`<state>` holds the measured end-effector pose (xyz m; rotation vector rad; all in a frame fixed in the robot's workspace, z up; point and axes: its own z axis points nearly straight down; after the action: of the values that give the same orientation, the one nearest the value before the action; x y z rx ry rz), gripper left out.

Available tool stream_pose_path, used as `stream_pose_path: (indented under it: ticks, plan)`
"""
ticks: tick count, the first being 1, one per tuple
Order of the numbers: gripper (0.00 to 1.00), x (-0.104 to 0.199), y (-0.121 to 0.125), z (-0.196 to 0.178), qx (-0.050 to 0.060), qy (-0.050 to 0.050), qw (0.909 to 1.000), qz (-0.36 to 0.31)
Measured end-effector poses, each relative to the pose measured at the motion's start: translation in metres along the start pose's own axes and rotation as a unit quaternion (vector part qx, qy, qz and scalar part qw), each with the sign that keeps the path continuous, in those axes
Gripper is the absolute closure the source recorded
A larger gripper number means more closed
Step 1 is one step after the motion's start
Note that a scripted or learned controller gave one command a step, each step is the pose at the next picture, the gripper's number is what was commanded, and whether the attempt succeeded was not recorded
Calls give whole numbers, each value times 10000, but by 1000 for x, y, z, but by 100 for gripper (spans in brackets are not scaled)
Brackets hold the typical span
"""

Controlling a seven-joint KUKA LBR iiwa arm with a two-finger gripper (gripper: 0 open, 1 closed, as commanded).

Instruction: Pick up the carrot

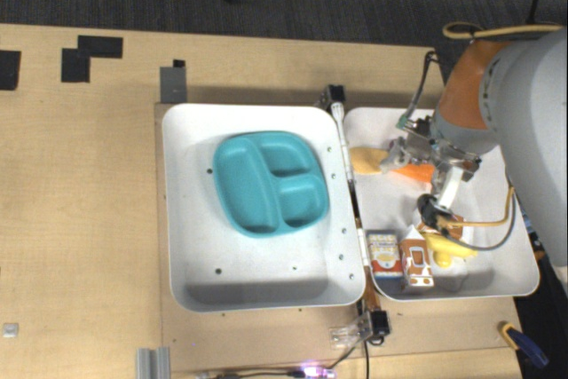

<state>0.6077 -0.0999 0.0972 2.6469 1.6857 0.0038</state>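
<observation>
The gripper (415,157) hung right over the carrot (415,174) in the right bin (497,284); its pincer state couldn't be told, lift not yet evident

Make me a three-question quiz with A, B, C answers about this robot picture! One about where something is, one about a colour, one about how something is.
1. Where is the carrot?
A. right bin
B. left bin
C. floor

2. What colour is the divided plate?
A. red
B. teal
C. black

3. How does the plate sit?
A. lying flat in the left bin
B. stacked on the boxes
C. hanging from the arm

Answers: 1 A, the orange carrot lies in the right bin by the gripper. 2 B, it is plainly teal. 3 A, compartments face up.
</observation>
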Motion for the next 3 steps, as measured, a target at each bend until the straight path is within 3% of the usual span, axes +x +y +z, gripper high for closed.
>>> stream_pose_path:
  ticks: [1,2,3]
  plan:
    - [0,-33,-6,12,22,1,9952,974]
    - [0,-48,-11,12,20,4,9890,1479]
    - [0,-50,57,14,146,-54,9644,2640]
